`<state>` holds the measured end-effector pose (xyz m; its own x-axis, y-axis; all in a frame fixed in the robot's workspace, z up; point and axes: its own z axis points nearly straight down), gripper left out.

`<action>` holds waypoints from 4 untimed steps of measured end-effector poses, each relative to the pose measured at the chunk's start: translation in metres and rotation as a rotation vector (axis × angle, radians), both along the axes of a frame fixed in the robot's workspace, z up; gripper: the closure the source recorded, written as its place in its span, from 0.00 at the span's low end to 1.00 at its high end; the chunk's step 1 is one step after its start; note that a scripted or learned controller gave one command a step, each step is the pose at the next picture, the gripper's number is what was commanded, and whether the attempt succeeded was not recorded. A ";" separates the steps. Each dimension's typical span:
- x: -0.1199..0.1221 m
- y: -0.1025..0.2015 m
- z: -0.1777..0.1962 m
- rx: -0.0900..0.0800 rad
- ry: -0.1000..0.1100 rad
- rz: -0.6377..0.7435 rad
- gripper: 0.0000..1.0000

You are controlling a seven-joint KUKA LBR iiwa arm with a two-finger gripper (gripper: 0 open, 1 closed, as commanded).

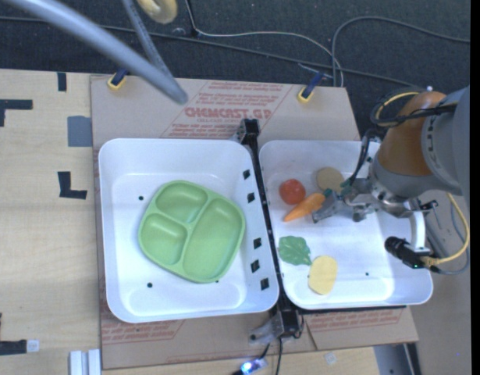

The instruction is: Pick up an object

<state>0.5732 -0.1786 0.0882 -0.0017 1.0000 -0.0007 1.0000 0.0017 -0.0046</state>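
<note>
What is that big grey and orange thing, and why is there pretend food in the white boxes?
That grey and orange thing is a robot arm. It reaches in from the right, and its job is to pick something up. The picture comes from one camera fixed above the bench, looking down at a slant.

On the bench sit two shallow white bins. The left bin holds a green divided plate. The right bin holds toy food: a red tomato, an orange carrot, a green leafy piece, a yellow slice and a tan piece.

The arm's tool is low in the right bin, right beside the carrot's end. I can't tell whether it has grabbed anything.
</note>
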 end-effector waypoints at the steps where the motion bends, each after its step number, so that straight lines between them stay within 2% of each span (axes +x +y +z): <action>1: 0.001 0.000 0.013 0.001 -0.002 0.001 1.00; 2: 0.001 -0.007 0.058 0.000 -0.007 -0.002 1.00; 4: 0.005 0.001 0.157 -0.001 -0.009 0.000 1.00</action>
